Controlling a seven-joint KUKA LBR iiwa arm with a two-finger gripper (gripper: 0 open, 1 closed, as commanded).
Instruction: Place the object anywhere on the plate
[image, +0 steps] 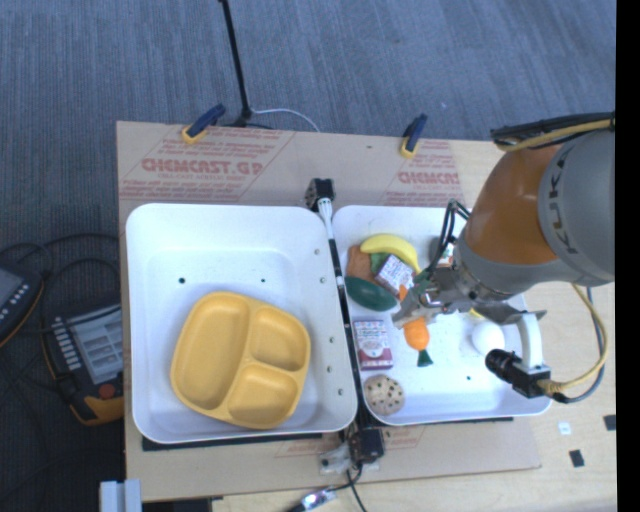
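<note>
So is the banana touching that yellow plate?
Apart. The camera view shows the banana in the right bin and the yellow plate in the left bin.

The grey, orange-banded arm (520, 215) reaches in, end effector (420, 305) lowered.

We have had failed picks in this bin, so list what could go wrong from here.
1. Clutter: the gripper hangs over the carrot, banana and green item, which lie close together, so it may nudge or grab the wrong one.
2. The yellow plate sits in the other bin; a loosely gripped item might drop while crossing the divider.
</note>
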